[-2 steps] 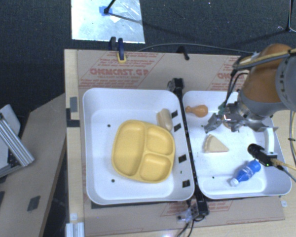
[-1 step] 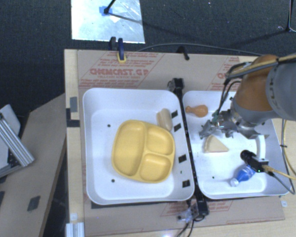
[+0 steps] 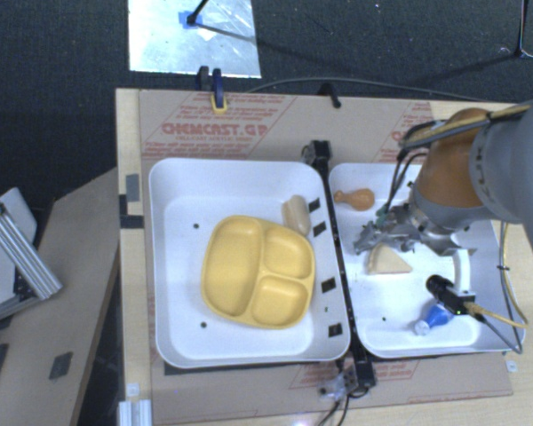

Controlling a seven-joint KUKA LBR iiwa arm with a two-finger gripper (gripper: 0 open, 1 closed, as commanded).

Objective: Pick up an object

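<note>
Brown printed cardboard surface (image 3: 249,118) on dark carpet floor (image 3: 53,43); toward its right edge, gripper (image 3: 379,235) over cream wedge-shaped piece (image 3: 389,261), grip state indeterminable.

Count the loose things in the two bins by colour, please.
Yellow: 1, divided plate
Beige: 2, rounded piece and wedge
Orange-brown: 1, drumstick-shaped toy
Blue: 1, small item
Total: 5
</note>
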